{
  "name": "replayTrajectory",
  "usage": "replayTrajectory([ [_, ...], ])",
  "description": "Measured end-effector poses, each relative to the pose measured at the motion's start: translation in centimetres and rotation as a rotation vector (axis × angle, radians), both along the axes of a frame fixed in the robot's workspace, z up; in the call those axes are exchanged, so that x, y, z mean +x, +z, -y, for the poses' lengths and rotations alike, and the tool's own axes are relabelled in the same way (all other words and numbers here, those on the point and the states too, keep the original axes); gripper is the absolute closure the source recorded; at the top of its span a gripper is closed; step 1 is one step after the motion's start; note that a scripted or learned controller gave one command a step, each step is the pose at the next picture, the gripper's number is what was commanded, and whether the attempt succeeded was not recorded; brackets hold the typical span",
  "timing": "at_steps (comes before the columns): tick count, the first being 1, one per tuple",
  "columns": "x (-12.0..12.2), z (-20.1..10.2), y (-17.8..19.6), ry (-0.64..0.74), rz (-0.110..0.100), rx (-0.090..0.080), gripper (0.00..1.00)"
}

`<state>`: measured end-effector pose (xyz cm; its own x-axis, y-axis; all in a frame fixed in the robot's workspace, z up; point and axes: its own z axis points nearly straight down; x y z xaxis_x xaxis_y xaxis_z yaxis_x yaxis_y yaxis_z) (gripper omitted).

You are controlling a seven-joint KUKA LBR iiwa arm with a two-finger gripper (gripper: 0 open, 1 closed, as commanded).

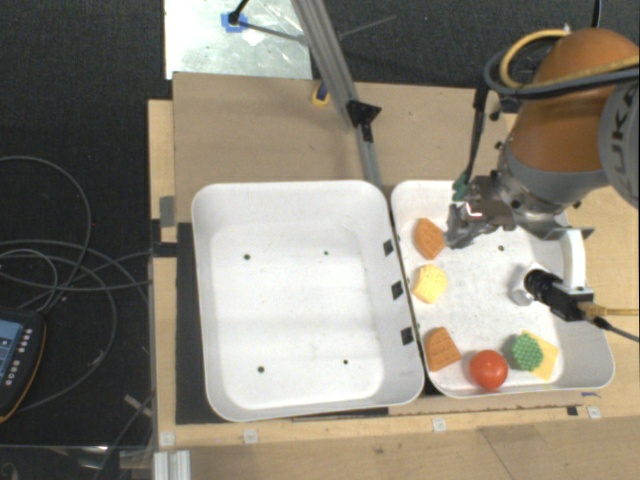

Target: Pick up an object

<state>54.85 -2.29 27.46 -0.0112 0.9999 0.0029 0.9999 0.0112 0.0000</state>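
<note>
Orange and grey, the arm (575, 98) reaches in from the right and carries pale lettering on its grey shell, cut off at the frame edge so that it cannot be read. Its gripper (462, 230) hangs low over the upper left part of the right bin (600, 363), just beside an orange ridged piece (429, 237); whether it is spread or pinched together cannot be told, and nothing shows between its tips. Below that piece lies a yellow bumpy corn-like lump (431, 284), then a second orange ridged piece (442, 348) near the bin's front left corner, a smooth round red tomato (489, 369) and a knobbly green top on a yellow wedge (532, 353) along the front wall. The middle of this bin's floor is bare white, giving open room between the pieces. The left bin (215, 298) is smooth white plastic with rounded corners and small dark dots on its floor. Both sit on a brown wooden bench (260, 128)
</note>
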Motion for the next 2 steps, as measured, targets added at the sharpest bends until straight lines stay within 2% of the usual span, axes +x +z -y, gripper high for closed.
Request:
replayTrajectory([
  [2, -3.4, -9.2, -0.6, -0.001, 0.0, -0.001, 1.0],
])
